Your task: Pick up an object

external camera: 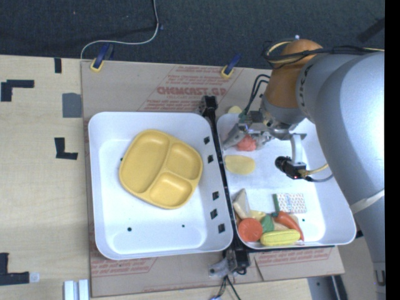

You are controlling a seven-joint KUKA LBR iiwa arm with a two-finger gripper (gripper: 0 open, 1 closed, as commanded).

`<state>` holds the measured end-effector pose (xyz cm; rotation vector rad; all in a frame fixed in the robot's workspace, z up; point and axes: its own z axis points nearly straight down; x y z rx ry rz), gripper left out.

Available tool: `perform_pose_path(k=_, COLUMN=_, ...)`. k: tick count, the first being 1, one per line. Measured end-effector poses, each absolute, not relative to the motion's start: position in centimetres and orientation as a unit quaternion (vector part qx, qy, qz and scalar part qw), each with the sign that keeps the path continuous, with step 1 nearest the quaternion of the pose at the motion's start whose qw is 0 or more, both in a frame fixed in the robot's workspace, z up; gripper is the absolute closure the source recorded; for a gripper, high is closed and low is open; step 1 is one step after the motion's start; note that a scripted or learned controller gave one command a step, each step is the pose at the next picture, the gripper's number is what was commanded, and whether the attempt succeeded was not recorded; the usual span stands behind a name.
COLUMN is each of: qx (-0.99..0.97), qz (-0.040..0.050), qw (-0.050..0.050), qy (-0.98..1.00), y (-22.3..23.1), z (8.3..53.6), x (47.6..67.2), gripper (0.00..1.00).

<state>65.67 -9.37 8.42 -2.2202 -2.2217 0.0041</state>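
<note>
A small red-pink object (247, 144) lies in the right bin (325, 211), directly under the gripper (249, 133), which hangs over that bin's upper left part. A pale yellow oval piece (240, 164) sits just below the red-pink object. Lower in the same bin lies a cluster of toy foods (270, 227). To the left of the right bin, the left bin (106, 186) carries a yellow divided plate (160, 168). Both bins rest on a cardboard-covered tabletop (181, 89), with dark carpet (187, 11) beyond. I cannot tell whether the gripper is released or clenched, nor whether it touches the red-pink object.
</note>
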Motion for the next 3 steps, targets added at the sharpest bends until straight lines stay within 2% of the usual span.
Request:
perform_pose_path(k=1, qx=-0.707, qz=0.0000, qw=-0.001, qy=-0.707, y=-12.4, z=8.5, x=66.7, gripper=0.00)
perform_pose_path(k=2, qx=-0.706, qz=0.0009, qw=0.000, qy=-0.708, y=-10.5, z=8.4, x=66.3, gripper=0.00)
perform_pose_path(k=3, qx=-0.706, qz=0.0003, qw=0.000, qy=-0.708, y=-10.5, z=8.4, x=66.8, gripper=0.00)
